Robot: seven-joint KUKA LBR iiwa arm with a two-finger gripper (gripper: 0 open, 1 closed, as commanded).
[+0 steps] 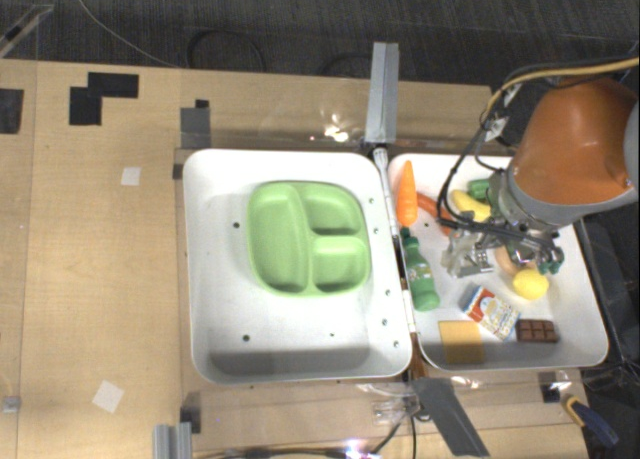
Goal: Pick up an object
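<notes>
My gripper [478,259] hangs low in the right bin [590,342] under the orange band of the arm [578,147]. Around it lie small toy foods: an orange carrot [406,193], a green bottle [420,275], a yellow banana [470,203], a yellow lemon [531,285], a red and white packet [489,311], a tan cracker [461,339] and a brown chocolate bar [537,331]. The arm hides the bin's upper right part and whatever lies straight beneath the gripper.
The left bin [215,247] holds a green divided plate [306,237]. A grey post [382,92] stands behind the wall between the two bins. Cables [490,117] loop off the arm at the upper right. Wooden bench top [90,267] spreads to the left.
</notes>
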